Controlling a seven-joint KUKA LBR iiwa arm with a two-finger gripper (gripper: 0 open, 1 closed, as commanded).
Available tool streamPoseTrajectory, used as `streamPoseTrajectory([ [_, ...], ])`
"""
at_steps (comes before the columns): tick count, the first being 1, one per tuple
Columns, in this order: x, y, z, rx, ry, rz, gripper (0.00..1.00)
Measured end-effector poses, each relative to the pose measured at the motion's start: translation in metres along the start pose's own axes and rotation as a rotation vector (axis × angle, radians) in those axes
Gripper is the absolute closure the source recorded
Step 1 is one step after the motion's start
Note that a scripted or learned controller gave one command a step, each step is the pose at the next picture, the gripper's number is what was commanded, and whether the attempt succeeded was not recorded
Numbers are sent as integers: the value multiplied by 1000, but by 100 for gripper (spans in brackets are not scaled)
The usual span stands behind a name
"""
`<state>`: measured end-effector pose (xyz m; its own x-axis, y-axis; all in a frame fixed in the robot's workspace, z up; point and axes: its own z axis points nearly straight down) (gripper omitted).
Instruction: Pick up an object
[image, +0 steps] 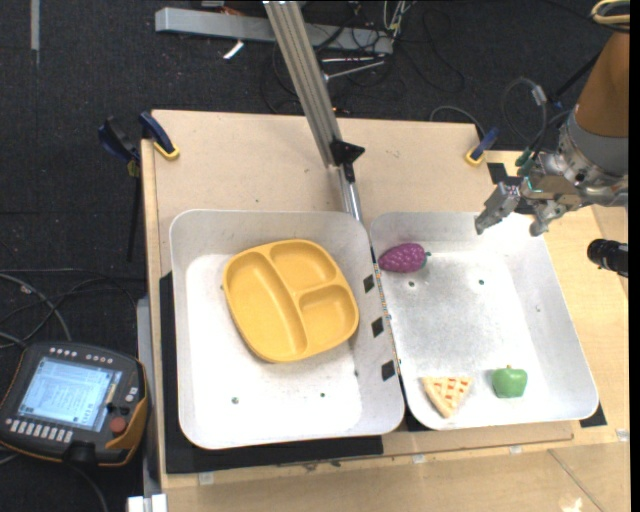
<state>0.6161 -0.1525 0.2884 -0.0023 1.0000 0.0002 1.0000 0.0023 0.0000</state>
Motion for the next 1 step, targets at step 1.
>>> streamPoseTrajectory([
  [1,0,0,0,0,0,0,0],
])
